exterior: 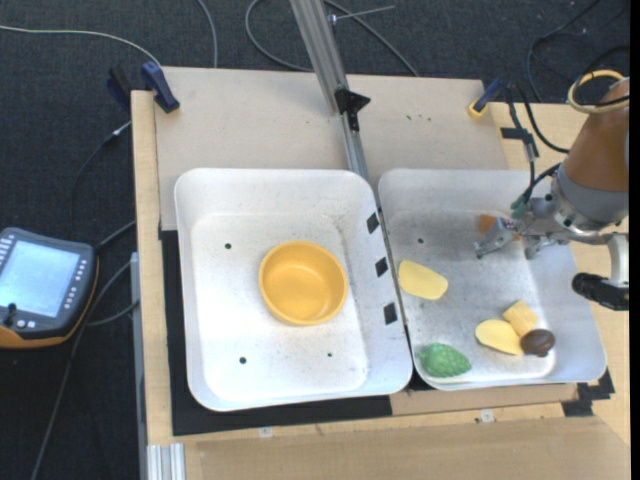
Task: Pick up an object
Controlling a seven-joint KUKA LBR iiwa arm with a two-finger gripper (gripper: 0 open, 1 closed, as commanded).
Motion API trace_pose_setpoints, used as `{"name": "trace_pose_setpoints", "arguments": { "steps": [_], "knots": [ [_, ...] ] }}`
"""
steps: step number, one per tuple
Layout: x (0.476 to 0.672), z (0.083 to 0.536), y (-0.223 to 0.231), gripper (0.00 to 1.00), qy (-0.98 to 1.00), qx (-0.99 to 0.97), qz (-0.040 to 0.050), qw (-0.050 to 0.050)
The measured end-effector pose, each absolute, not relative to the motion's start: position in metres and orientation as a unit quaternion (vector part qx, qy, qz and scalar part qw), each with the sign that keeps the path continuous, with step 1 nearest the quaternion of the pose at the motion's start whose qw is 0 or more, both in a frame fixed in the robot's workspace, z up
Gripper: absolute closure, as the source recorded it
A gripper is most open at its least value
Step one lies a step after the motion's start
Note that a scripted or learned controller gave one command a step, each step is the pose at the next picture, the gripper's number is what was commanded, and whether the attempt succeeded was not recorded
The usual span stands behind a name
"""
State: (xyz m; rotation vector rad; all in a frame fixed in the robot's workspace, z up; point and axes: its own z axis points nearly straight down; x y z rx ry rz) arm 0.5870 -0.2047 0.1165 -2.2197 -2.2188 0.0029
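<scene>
Right bin (455, 193) holds a pale yellow flat piece (423, 280), a green lump (443, 359), a yellow wedge (498, 336) and a brown ball (538, 342). Gripper (507, 238) hangs above the bin's upper part, fingers spread, nothing between them.

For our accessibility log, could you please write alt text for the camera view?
The gripper hovers over the right bin, which holds yellow pieces, a green object and a brown one. The left bin holds a yellow bowl.
</scene>
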Motion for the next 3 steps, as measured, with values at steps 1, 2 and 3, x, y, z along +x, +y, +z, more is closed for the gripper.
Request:
{"name": "trace_pose_setpoints", "arguments": {
  "steps": [1,2,3],
  "knots": [
    [0.589,0.130,-0.205,1.00,-0.707,-0.707,-0.0006,-0.001],
    [0.589,0.174,-0.211,1.00,-0.707,-0.707,-0.0011,-0.002],
    [0.590,0.212,-0.211,1.00,-0.707,-0.707,-0.0010,-0.002]
  ]
}}
